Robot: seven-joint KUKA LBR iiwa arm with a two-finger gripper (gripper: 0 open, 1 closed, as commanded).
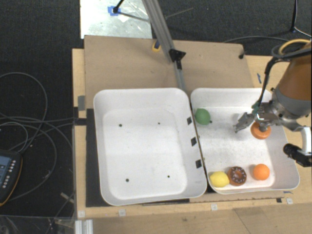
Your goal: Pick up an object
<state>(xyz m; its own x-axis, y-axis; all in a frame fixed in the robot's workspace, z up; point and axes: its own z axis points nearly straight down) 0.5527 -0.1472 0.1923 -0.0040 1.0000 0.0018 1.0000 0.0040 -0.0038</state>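
1. White plastic forms two shallow bins side by side on a tan bench; the left bin [105, 130] has nothing on its floor, and the right bin [222, 130] holds all the loose objects.
2. A grey arm with an orange band [297, 79] reaches in from the right edge over the right bin, its gripper [257, 123] pointing down above the bin's right half.
3. An orange round object [261, 131] sits directly under the gripper, touching or nearly touching it; this looks like the chosen target, which would explain why the arm is lowered at this spot.
4. Whether the gripper is open or closed, and whether it truly grasps the orange object, cannot be told: the wrist hides that area from above.
5. A green ball [202, 116] lies near the bin's left wall, well apart from the gripper.
6. Along the near wall sit a yellow lemon-like piece [219, 179], a brown doughnut-shaped piece [237, 175] touching it, and an orange ball [261, 171] just beside.
7. The arm's upper part is cut off at the right edge, and a slanted grey pole [158, 18] crosses the top.
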